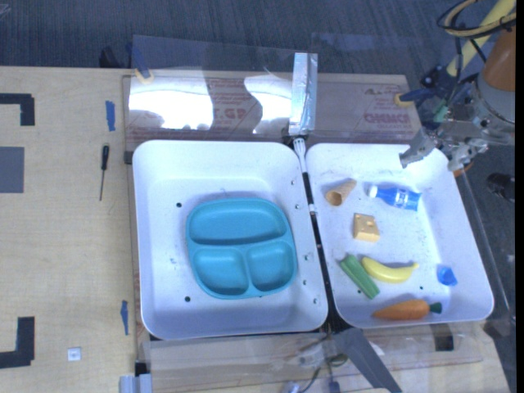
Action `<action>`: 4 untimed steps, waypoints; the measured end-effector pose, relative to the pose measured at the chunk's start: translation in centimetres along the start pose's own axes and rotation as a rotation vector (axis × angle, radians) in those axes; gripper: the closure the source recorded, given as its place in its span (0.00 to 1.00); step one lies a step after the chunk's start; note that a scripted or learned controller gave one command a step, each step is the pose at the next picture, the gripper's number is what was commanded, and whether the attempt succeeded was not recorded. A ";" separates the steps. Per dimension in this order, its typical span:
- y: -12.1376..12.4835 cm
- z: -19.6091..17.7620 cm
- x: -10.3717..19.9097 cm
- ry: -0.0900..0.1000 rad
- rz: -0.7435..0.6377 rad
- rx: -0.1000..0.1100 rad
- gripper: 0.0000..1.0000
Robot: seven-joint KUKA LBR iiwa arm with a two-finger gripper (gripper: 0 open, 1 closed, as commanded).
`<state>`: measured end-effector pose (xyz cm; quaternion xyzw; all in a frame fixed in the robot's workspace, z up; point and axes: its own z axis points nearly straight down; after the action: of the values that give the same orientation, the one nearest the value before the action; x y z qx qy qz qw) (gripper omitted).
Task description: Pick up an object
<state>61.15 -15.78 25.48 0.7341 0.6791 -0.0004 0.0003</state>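
Claw [435, 147] at bin's far-right corner; bottle [395, 195] just below-left.

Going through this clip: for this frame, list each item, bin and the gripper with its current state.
gripper: above right bin's far right corner, nothing seen held
blue tray: flat in left bin
blue bottle: on its side, right bin
banana: lying flat
carrot: lying by near rim
green vegetable: lying beside banana
yellow block: resting mid-bin

Over in the left bin [155, 219], a blue divided tray [240, 246] sitting square in the middle, three compartments up. Behind both bins, a clear glare-streaked panel [213, 97] with a taped seam. Out left on the wooden bench [57, 244], a small screwdriver [103, 170] and blue tape marks [110, 115].
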 end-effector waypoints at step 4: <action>-2.6 15.6 5.7 0.000 -0.153 -0.012 1.00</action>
<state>58.96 -9.92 9.82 0.6802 0.7330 0.0035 0.0048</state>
